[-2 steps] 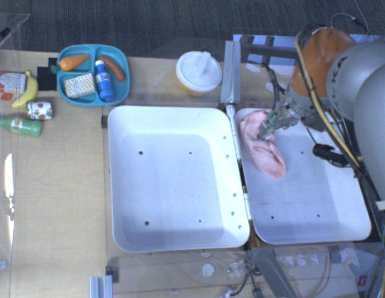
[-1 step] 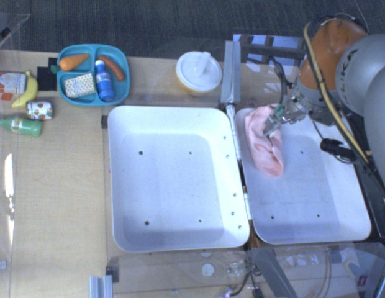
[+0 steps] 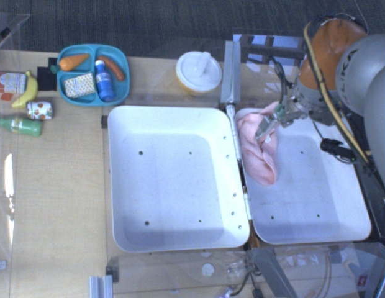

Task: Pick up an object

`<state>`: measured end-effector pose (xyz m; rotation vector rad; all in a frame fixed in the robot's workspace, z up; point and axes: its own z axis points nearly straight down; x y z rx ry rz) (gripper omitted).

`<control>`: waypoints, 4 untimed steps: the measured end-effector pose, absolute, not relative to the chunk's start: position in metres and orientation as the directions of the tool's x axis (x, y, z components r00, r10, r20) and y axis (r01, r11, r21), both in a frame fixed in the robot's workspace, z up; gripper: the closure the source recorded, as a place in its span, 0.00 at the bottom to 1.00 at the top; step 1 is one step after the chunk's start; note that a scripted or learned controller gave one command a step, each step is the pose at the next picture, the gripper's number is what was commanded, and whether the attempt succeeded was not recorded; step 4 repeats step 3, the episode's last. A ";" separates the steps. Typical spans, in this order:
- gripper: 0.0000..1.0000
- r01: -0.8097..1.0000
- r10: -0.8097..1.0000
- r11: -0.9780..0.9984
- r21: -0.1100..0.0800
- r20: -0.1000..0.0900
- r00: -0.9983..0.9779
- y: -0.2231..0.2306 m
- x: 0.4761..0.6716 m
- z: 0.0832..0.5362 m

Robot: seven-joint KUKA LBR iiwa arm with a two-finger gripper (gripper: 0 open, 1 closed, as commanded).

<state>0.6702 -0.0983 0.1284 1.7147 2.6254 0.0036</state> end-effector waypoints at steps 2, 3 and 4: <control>1.00 0.886 0.887 0.463 0.009 -0.004 -0.463 -0.092 0.671 0.104; 1.00 0.967 0.967 0.253 0.005 -0.001 -0.253 -0.041 0.670 0.186; 1.00 0.967 0.967 0.253 0.005 -0.001 -0.253 -0.041 0.670 0.186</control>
